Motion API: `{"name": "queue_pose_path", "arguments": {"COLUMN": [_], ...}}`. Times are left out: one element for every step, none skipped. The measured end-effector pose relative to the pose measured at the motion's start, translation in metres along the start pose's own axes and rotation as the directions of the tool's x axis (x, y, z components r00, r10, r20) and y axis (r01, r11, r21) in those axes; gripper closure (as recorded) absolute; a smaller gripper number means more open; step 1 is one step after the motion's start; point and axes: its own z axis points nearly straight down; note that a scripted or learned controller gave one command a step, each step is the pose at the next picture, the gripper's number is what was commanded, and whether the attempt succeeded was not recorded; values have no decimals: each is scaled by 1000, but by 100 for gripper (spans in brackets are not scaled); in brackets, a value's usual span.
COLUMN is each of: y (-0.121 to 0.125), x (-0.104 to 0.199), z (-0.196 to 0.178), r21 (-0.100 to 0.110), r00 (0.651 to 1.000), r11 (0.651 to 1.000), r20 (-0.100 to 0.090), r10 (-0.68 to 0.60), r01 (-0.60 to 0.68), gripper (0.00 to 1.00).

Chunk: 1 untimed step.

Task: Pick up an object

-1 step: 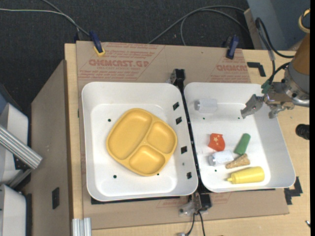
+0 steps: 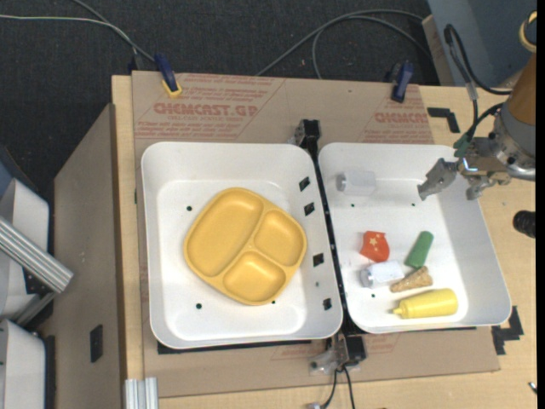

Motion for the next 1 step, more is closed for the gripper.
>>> {"name": "queue_pose_path", "arguments": {"y": [4], "x": [4], "z": [62], "r21": [6], "r00": [1000], "r11": [1000], "r20": [-2], "r10": [1], "r01": [-1], "gripper": [0]}}
